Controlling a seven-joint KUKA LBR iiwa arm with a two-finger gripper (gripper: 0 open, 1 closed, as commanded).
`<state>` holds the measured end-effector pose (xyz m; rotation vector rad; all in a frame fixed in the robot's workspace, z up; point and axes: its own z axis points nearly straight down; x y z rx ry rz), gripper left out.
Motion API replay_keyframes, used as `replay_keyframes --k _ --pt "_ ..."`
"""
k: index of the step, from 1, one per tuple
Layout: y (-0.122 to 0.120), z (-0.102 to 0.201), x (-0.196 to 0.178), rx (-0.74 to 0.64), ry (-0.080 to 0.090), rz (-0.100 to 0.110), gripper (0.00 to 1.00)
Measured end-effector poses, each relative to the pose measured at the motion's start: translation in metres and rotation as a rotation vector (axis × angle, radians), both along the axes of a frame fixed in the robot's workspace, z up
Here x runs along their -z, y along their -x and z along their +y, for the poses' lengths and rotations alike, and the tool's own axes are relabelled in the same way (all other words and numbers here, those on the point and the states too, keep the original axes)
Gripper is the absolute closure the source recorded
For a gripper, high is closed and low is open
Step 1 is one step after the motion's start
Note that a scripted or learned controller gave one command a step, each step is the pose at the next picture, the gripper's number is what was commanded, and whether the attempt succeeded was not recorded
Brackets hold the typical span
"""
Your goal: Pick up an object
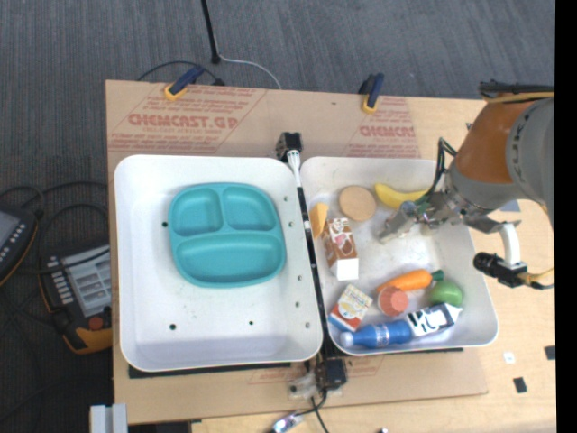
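Nothing picked yet: hand (394,225) hovers low in right bin (482,309), just below the banana (397,194), fingers apart, nothing between them.

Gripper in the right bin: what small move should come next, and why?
Probably a short drop onto the banana. The gripper sits over bare bin floor in the right bin, with nothing visible between its fingers, and the banana lies just above it in the view, beside the tan round disc. The other toys crowd the bin's near corner, farther away.
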<state>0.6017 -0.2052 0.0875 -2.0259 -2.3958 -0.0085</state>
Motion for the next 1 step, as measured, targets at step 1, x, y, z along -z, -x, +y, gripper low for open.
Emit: replay_keyframes --k 1 --pt "-0.0601 0.0562 0.0010 -0.116 0.013 0.023 0.00"
